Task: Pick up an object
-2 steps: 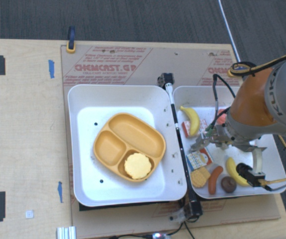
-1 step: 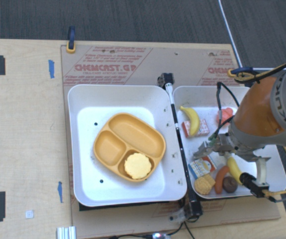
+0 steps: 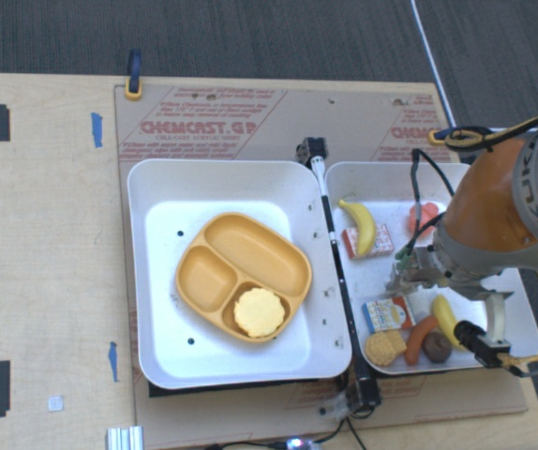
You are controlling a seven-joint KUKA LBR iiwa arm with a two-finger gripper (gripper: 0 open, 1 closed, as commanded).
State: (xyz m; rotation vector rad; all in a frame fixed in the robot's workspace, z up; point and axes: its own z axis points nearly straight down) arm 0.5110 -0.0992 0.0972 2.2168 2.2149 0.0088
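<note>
Beside the end effector (image 3: 410,275) lies a curved yellow banana (image 3: 363,226).

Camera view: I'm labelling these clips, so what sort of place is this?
Probably a robotics lab bench: two white bins, toy food such as a banana, and a divided yellow plate under a robot arm.

Two white bins sit side by side: a left bin (image 3: 147,251) and a right bin (image 3: 381,178). One orange three-compartment plate (image 3: 250,251) holds one round yellow cookie (image 3: 259,311). Two bananas: one (image 3: 363,225), another (image 3: 444,315). One small carton (image 3: 383,314), one cracker (image 3: 385,347), one sausage (image 3: 418,334), one brown round item (image 3: 437,347).
</note>
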